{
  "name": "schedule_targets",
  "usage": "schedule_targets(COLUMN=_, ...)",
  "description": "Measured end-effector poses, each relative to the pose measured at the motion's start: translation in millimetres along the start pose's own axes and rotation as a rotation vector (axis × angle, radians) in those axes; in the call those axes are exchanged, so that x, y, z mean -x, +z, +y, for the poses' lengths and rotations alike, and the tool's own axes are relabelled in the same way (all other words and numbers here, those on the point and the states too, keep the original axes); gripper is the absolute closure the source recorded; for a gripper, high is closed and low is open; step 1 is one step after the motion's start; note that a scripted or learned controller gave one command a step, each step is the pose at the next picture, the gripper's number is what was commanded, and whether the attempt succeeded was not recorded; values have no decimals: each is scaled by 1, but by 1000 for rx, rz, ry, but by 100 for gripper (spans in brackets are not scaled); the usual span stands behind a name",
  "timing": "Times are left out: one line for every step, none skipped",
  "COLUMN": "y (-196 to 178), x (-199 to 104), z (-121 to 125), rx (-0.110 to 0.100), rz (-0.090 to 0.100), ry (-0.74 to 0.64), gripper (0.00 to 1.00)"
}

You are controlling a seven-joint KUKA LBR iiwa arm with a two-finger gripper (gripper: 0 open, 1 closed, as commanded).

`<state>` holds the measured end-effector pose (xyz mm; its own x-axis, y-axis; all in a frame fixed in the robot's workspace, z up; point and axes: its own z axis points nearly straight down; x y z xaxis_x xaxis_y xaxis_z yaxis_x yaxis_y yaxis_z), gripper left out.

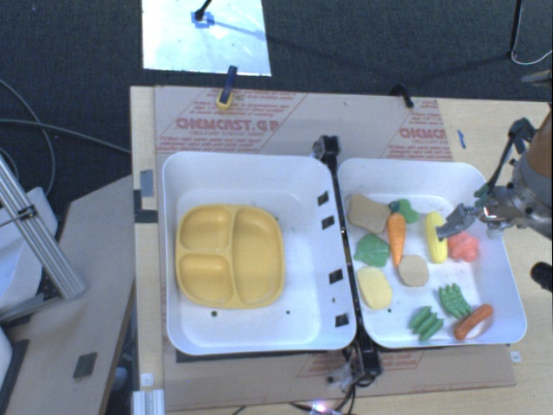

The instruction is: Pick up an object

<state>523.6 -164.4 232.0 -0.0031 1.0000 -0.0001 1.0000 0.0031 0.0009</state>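
A: Reaching in from the right, my gripper point(451, 224) hangs over the right bin point(501, 271), its tip just above the upper end of the yellow toy point(437, 239).

B: Fingers?

A: I cannot tell whether they are spread or pressed together; the tip is blurred. Nothing shows between them.

B: Neighbours of the yellow toy?

A: A pink piece point(466, 247) touches it on the right. A tan round piece point(414, 271) lies just below and to its left, and the carrot point(397, 237) stands to the left, near but apart.

B: Open room?

A: Bare white floor lies above the yellow toy, up to the bin's far rim. Toward the near rim sit green beans point(453, 300), a sausage point(473, 321) and a green pod point(425, 322).

B: The other bin?

A: The left bin point(251, 171) bears a yellow divided plate point(231, 255), well apart from my gripper.
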Motion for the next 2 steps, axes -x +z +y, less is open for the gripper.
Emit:
schedule_targets(y=154, x=17, z=8, rx=-2, rz=3, ry=4, gripper=0)
schedule_targets(y=146, x=-31, z=86, rx=7, rz=0, ry=-8, gripper=0)
